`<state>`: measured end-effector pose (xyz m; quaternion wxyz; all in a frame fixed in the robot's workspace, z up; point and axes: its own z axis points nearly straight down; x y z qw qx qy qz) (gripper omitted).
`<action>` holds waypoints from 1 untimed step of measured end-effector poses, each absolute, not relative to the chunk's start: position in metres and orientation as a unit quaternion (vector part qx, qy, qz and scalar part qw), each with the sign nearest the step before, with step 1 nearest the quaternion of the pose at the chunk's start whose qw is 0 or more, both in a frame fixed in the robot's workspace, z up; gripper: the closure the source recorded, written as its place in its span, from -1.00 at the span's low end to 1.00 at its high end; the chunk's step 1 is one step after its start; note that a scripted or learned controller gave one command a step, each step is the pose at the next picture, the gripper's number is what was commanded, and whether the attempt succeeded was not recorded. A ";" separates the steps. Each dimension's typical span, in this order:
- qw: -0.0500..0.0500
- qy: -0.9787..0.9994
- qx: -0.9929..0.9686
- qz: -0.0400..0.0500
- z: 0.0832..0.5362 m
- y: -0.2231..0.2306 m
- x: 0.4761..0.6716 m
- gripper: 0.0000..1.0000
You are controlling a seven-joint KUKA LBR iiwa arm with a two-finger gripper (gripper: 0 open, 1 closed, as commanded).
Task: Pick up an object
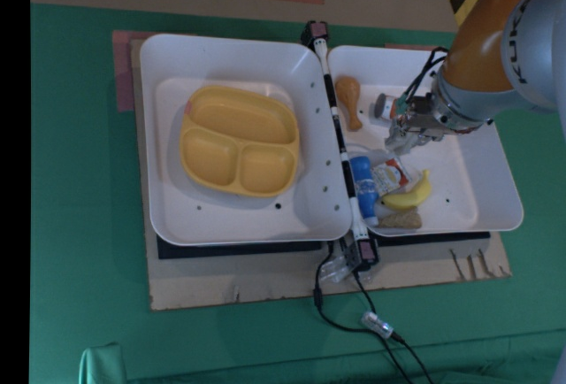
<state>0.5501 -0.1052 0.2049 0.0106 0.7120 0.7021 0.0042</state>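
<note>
Where the grey arm [531, 37] enters from the right, "KUKA" is readable on it. The right bin [495, 188] holds one banana [412, 193], one drumstick [350, 100] and one blue bottle [362, 174]. Whether the claw [400, 136] is open or closed I cannot tell.

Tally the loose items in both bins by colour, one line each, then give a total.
Yellow: 2, the divided plate in the left bin and the banana in the right bin.
Brown or tan: 2, the drumstick and the cracker-like piece.
Blue: 1, the bottle.
White with red: 1, the packet.
Total: 6, not counting anything under the end effector.
</note>
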 end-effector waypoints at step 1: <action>0.007 0.705 0.709 0.003 0.312 -0.109 0.610 1.00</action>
